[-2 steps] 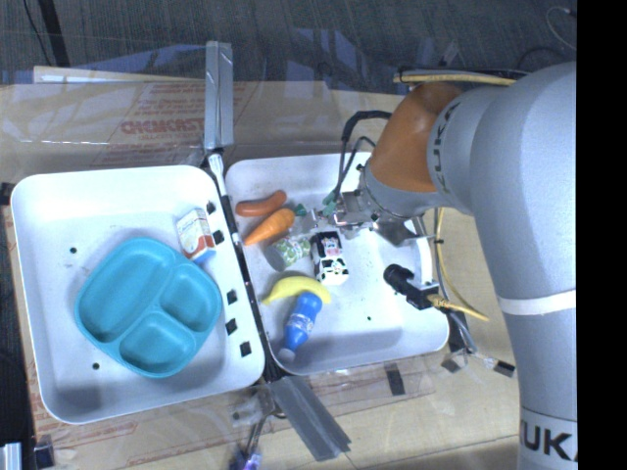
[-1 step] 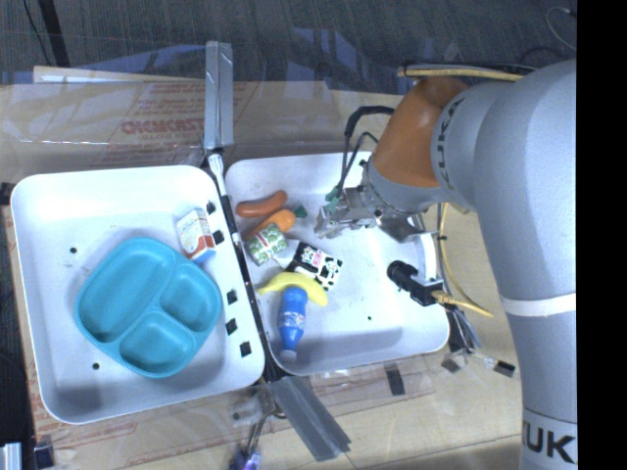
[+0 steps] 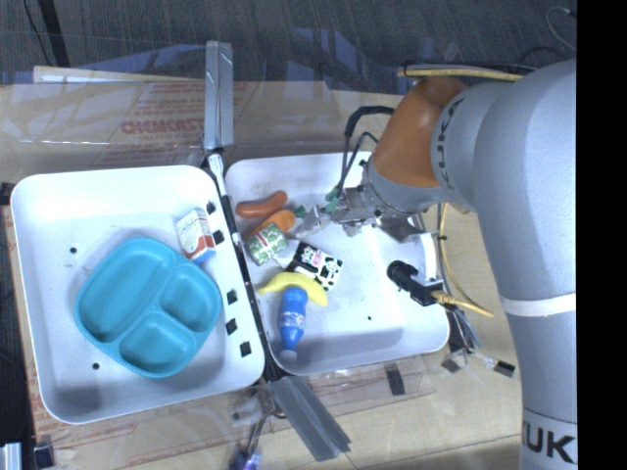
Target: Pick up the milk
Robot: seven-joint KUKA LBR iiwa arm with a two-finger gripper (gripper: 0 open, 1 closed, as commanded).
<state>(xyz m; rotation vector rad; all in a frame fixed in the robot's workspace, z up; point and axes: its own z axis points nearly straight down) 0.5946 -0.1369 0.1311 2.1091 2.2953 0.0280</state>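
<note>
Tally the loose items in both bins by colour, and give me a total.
Blue: 2, the divided plate and the bottle
Orange: 2, the hot dog and the carrot
Yellow: 1, the banana
Green: 1, the can
Black and white: 1, the milk carton
White and red: 1, the small carton
Total: 8

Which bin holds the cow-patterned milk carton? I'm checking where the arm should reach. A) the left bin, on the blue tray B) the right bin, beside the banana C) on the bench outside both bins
B: the milk carton lies in the right bin, just up and right of the banana.
</note>
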